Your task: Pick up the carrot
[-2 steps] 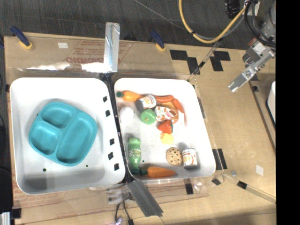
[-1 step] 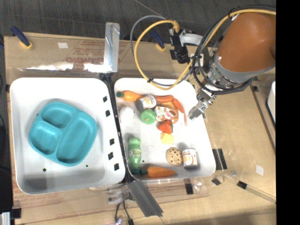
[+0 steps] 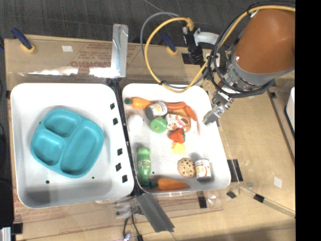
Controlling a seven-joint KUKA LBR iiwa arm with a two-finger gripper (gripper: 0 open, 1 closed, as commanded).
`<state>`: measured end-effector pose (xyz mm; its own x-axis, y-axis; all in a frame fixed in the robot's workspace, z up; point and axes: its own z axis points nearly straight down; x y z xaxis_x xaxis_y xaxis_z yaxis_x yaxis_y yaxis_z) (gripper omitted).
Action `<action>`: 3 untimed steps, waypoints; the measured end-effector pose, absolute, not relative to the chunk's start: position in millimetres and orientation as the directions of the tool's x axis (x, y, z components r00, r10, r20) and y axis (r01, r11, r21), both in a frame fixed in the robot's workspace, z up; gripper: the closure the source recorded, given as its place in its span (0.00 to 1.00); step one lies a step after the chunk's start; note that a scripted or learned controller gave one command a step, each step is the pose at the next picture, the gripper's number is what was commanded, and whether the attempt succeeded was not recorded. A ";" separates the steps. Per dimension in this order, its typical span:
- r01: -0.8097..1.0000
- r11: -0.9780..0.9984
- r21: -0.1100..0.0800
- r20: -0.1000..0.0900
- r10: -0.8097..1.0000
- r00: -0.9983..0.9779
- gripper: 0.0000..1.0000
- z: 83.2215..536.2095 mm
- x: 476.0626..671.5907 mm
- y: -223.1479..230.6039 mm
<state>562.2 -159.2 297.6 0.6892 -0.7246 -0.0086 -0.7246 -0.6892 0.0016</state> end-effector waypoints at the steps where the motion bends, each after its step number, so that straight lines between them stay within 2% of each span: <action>1: -0.518 -0.855 -0.001 -0.002 -0.518 0.855 1.00 304.3 531.2 -135.4; 2: -0.323 -0.946 -0.002 0.001 -0.323 0.946 1.00 247.9 485.2 -210.2; 3: -0.195 -0.981 -0.006 0.005 -0.195 0.981 1.00 283.8 496.9 -157.0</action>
